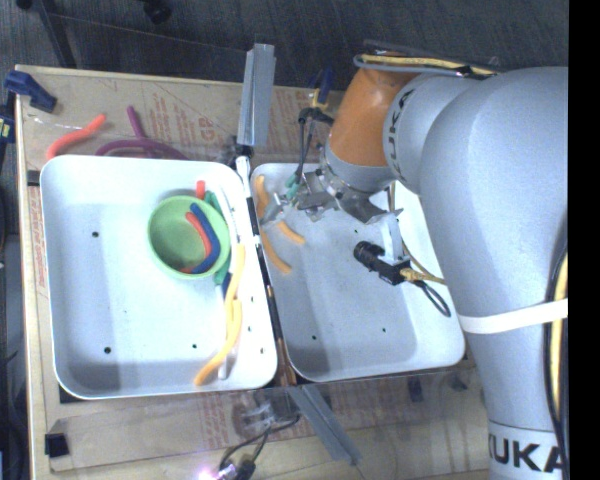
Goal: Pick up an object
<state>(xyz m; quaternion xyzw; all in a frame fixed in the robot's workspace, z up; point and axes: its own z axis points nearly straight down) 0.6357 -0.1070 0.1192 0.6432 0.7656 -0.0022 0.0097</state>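
Two orange sticks point(280, 243) lie just beside the gripper point(302, 196) — lower-left.

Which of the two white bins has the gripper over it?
The right shallow white bin. The gripper sits above its upper-left corner, near small orange pieces. The left shallow white bin holds the green plastic bowl.

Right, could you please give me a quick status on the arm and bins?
Gripper low over right bin's far left corner, beside orange pieces. No grasp visible. Green bowl sits in left bin.
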